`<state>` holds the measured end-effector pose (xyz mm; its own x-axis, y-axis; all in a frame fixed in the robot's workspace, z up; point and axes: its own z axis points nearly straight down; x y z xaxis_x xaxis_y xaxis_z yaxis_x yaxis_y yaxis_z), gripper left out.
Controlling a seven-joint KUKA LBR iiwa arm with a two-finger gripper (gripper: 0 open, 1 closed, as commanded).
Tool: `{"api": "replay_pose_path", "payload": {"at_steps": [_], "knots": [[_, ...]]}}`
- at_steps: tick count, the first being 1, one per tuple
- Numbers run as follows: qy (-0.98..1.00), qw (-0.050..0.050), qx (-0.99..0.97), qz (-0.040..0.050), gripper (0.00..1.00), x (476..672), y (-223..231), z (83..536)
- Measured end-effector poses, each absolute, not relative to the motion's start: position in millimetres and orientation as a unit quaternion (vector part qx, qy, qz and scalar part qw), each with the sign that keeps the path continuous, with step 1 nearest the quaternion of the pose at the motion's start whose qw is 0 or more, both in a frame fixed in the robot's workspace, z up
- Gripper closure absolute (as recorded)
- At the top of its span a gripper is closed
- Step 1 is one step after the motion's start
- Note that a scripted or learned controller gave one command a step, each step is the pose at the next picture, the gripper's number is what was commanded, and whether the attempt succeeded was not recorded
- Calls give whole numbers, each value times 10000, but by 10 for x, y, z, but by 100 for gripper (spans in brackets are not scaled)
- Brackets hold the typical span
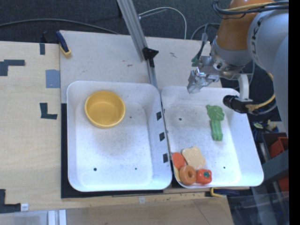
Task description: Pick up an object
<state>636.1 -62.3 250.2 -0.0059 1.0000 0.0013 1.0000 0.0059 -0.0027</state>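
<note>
Toy foods are lying clustered at the right bin's [243,139] six o'clock corner: a doughnut [188,175], a tomato [204,176], a bread slice [193,157] and an orange piece [178,160], all touching. They look light, stiff and smooth, likely slippery; crowding is making a clean grip awkward. Farther back, at three o'clock, a green vegetable [215,121] is lying alone, best pinched across its narrow stem. Farthest, at twelve o'clock, the gripper [195,85] is hovering over the rim, pointing down, carrying nothing; its opening I cannot tell.
</note>
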Motion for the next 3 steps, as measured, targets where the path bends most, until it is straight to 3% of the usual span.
{"api": "replay_pose_path", "payload": {"at_steps": [3], "knots": [[-7095, 19, -7047, 9, 100, 6127, 959, 2137]]}}
